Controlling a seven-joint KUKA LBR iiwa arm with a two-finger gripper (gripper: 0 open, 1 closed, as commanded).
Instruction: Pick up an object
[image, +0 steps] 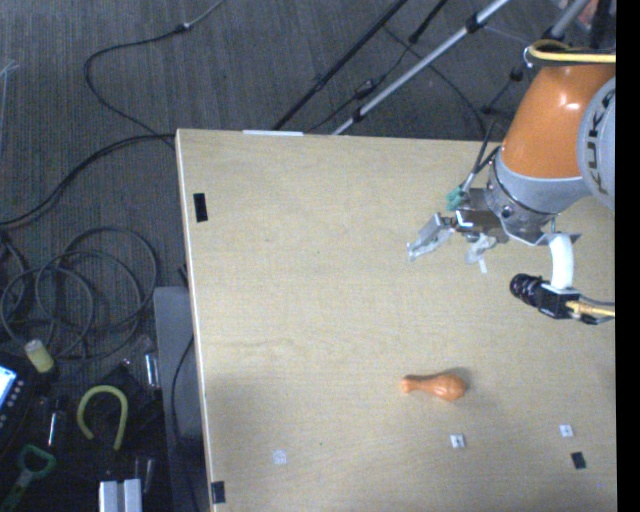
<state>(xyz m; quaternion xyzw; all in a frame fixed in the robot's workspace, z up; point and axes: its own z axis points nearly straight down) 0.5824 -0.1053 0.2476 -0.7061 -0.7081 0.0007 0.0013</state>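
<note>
An orange, pear-shaped object (437, 386) lies on its side on the tan bench top (300, 300), its narrow neck pointing left. My gripper (452, 244) hangs above the bench at the upper right, well behind the orange object and a little to its right. Its two pale fingers (427, 239) are spread apart with nothing between them. The orange band of the arm (555, 110) rises behind the gripper.
Small white and black markers (457, 440) dot the bench near its front right. A black tape patch (200, 207) sits by the left edge. Cables (80, 290) and tools lie on the floor to the left. A black cylinder (535, 292) hangs off the wrist.
</note>
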